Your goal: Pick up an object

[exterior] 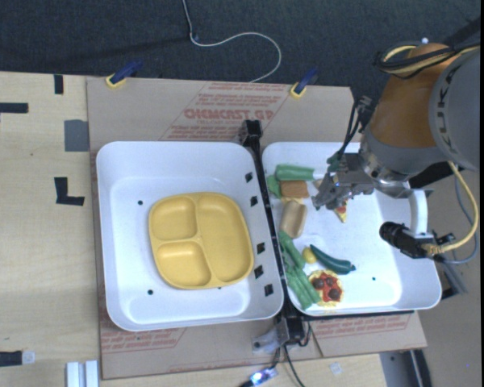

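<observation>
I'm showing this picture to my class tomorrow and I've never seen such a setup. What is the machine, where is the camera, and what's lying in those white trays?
One camera looks down at a slant on a bench. The grey robot arm reaches in from the right; its gripper hangs over the right bin, among small toy foods: a green piece, a tan piece, a pizza slice. The left bin holds a yellow divided plate. Whether the gripper holds anything cannot be seen.

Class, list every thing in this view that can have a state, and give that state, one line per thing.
Yellow divided plate: flat in the left bin, compartments bare.
Right bin: holds toy food along its left side.
Green toy vegetable: lying flat, untouched.
Gripper: low over the right bin, fingers unclear.
</observation>
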### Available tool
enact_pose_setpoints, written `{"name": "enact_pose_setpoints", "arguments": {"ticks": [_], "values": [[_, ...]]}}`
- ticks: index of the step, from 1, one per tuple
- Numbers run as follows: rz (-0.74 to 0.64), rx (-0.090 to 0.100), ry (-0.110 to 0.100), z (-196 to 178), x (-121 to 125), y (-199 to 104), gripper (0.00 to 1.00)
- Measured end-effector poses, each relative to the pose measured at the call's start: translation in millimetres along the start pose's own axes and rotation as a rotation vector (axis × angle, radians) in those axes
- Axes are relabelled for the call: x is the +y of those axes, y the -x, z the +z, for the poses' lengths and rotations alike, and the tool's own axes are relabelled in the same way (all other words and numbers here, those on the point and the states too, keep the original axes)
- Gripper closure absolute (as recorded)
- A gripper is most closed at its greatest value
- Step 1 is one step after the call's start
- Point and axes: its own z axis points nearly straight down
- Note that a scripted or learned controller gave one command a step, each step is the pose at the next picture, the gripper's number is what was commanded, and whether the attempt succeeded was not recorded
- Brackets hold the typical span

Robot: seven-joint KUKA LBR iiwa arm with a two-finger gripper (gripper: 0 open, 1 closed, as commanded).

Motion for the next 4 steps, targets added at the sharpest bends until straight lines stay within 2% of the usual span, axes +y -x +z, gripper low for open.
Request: {"name": "enact_pose_setpoints", "arguments": {"ticks": [1, 3, 4], "values": [[0.001, 0.0, 0.0, 7.0, -1.8, -38.9, 1.0], [0.003, 0.0, 0.0, -0.2, -7.7, -46.0, 1.0], [0.003, 0.0, 0.002, -11.1, 0.8, -31.6, 1.0]]}}
